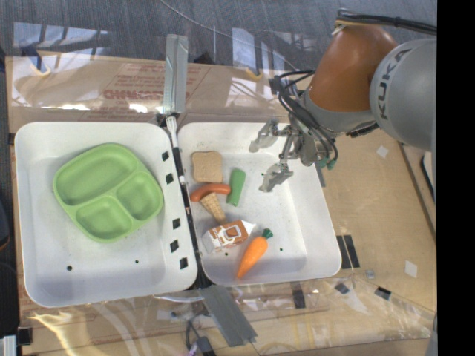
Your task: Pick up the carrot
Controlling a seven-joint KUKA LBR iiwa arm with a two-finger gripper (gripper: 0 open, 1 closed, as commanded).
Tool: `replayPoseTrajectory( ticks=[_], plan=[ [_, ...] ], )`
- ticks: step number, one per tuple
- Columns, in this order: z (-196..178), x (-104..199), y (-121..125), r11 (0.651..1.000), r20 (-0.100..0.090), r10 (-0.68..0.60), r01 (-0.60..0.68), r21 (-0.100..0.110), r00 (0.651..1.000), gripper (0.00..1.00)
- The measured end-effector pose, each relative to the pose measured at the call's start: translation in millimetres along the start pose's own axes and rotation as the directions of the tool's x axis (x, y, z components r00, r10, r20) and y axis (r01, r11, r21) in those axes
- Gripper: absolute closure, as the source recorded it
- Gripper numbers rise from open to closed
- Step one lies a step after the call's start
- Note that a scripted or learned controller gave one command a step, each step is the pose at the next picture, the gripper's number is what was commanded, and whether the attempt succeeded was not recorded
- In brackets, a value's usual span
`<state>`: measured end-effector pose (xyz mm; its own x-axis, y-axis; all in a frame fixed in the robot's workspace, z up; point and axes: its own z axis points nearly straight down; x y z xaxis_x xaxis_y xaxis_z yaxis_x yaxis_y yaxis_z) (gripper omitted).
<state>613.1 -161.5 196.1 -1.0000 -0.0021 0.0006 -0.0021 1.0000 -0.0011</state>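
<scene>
Toward the front edge of the right-hand shallow white bin [315,221], the small orange toy carrot with a green top [253,254] is lying tilted, just beside a little brown-and-white carton [227,234]. It is looking light, rigid and smooth, likely plastic and somewhat slippery; gripping across the thicker upper body should hold best, since the tapered tip may squirt out. Farther back over the same bin, the metal two-finger gripper [272,156] is hovering with fingers spread, pinching nothing. Cables are obscuring its wrist.
</scene>
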Motion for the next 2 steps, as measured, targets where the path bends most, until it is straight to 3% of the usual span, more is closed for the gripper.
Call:
replayPoseTrajectory(
  ticks=[1, 2],
  plan=[
    [87.8, 46.8, 9.8, 0.992, 0.010, -0.128, 0.128, 0.002, 0.992, 0.00],
    [103.1, 97.2, -18.6, 0.913, 0.004, -0.408, 0.408, 0.002, 0.913, 0.00]
  ],
)
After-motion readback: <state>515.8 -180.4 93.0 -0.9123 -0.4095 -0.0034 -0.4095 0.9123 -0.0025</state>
